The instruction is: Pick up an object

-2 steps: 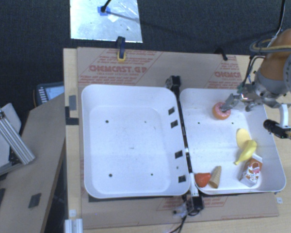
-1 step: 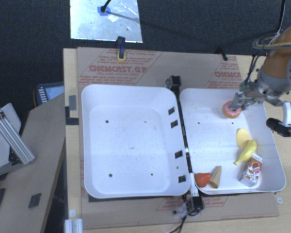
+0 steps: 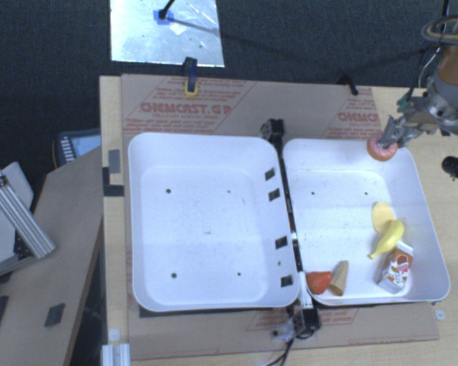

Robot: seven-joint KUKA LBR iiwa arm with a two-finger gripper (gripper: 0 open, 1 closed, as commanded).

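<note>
Pink doughnut (image 3: 382, 149) at the far right corner of the right bin (image 3: 343, 197), pinched between the fingers of the tool (image 3: 390, 135), apparently raised over the bin's rim. Tool narrow, closed on the doughnut, reaching in from beyond that corner on the grey arm (image 3: 448, 90).

Further along the right bin's right wall, toward its near end: a pale yellow round piece (image 3: 381, 215), a banana (image 3: 388, 239) touching it, and a small white carton (image 3: 395, 270) with a red and brown print just beside the banana. Against the right bin's near wall, a tan cone (image 3: 339, 277) and, touching it, a red piece (image 3: 317, 282) in the near left corner.

Left of the right bin, touching along the black clips: the left bin (image 3: 206, 219). Both on a brown cardboard sheet (image 3: 237, 107) on the desk (image 3: 69, 227).
</note>
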